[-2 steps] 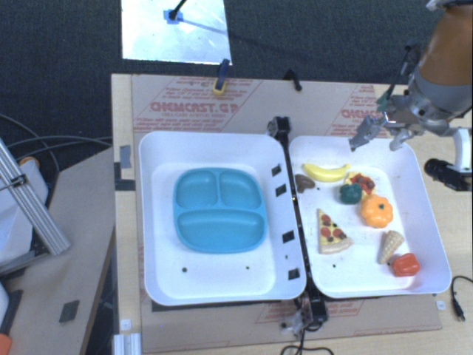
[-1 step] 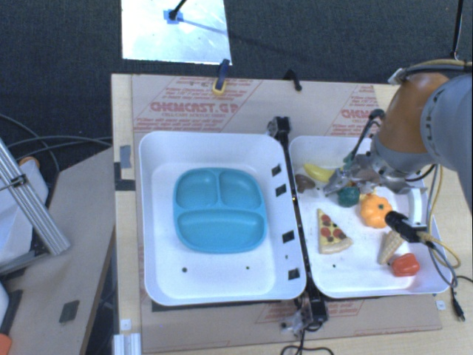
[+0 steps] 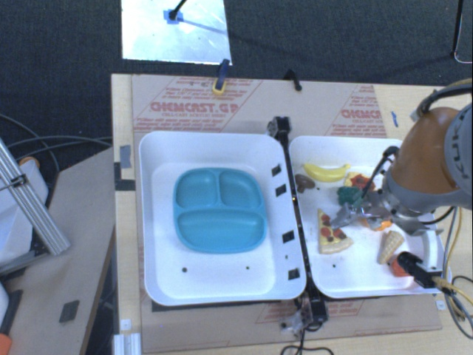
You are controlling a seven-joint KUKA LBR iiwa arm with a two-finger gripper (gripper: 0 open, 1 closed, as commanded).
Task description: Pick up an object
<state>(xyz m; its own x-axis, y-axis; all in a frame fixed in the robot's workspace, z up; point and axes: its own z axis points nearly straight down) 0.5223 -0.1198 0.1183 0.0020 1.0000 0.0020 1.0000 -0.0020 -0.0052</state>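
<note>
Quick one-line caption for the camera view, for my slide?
Gripper hovers over toy pizza slice in right bin, near banana; blue divided plate in left bin.

From my seat, the arm (image 3: 436, 154) runs off the right edge, so I see just its wrist end. Its bulk covers the right part of the right bin (image 3: 347, 283), hiding whatever lies beneath. The end effector (image 3: 353, 211) sits low over the pizza slice (image 3: 331, 235), its fingers too small and dark for me to judge their spacing. An orange thing (image 3: 360, 180) beside the banana (image 3: 327, 171) is half covered by the arm; I cannot name it. Left of the banana, a small brown item (image 3: 304, 183) is too blurred to identify.
</note>
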